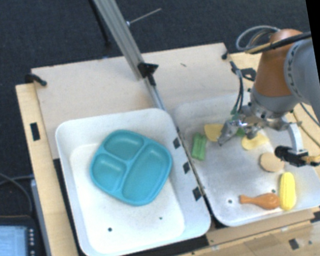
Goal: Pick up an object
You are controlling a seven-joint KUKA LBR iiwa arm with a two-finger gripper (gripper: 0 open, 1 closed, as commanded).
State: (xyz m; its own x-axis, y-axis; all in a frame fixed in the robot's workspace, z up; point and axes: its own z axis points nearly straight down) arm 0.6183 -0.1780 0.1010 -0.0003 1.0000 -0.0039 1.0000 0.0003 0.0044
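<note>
Plywood forms the counter (pixel 97 86), a pale board at the centre of the frame on dark carpet, with a grey aluminium post (pixel 121 30) slanting from the top edge down to the gap between the two bins. At the lower left corner we see a teach pendant (pixel 7 249) with a lit screen, partly cut off by the frame edge, and cables looping past it.

We cannot tell whether the hand (pixel 229 132) is apart or together: it is small, dark and blurred against the bin floor, just right of centre, with the grey arm and its orange band (pixel 273 76) running off to the upper right. Nothing shows clearly between its tips.

The left bin (pixel 75 188) holds one thing, a teal divided plate (pixel 131 166), lying flat towards its upper middle. The right bin (pixel 230 179) holds the loose items. A green block (pixel 199 147) lies at its left edge, a pale yellow piece (pixel 212 131) lies just left of the hand, and another yellow piece (pixel 254 140) sits partly under the wrist. Lower right lie a tan round cookie (pixel 270 162), a yellow corn cob (pixel 287 189) and, touching it, an orange drumstick-shaped toy (pixel 260 200).
</note>
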